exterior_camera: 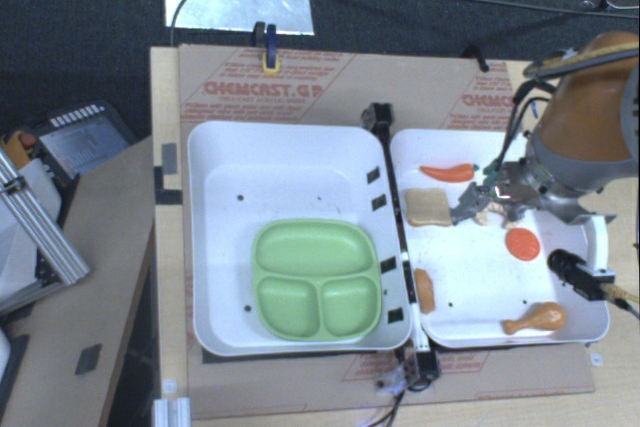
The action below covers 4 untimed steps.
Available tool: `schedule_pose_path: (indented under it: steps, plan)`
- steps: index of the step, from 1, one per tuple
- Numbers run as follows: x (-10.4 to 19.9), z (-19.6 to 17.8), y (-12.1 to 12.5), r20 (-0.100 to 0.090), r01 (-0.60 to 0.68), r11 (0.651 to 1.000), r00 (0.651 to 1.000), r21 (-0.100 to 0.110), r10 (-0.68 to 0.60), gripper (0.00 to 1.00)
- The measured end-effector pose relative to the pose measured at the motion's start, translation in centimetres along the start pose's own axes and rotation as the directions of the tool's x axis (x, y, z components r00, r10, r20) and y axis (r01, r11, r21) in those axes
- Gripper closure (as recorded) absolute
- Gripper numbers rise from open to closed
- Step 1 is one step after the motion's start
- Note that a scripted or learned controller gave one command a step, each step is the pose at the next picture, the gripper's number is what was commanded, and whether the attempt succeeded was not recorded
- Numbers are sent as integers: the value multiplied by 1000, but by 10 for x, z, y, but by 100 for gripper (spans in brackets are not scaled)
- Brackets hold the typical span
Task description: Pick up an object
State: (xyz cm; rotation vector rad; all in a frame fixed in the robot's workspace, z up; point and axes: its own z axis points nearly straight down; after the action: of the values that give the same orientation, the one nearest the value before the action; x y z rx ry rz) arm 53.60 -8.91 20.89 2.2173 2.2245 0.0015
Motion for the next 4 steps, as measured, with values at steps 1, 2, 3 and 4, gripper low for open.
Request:
schedule_pose_path:
  steps: [1,2,3,4]
  plan:
    - [0,42,-3,-1,-2,1000,1000,4,2,0]
    - [7,90,3,-1,-2,1000,1000,4,2,0]
    - [7,126,3,-1,-2,1000,1000,4,2,0]
    - [7,114,4,0,-1,1000,1000,-1,1,100]
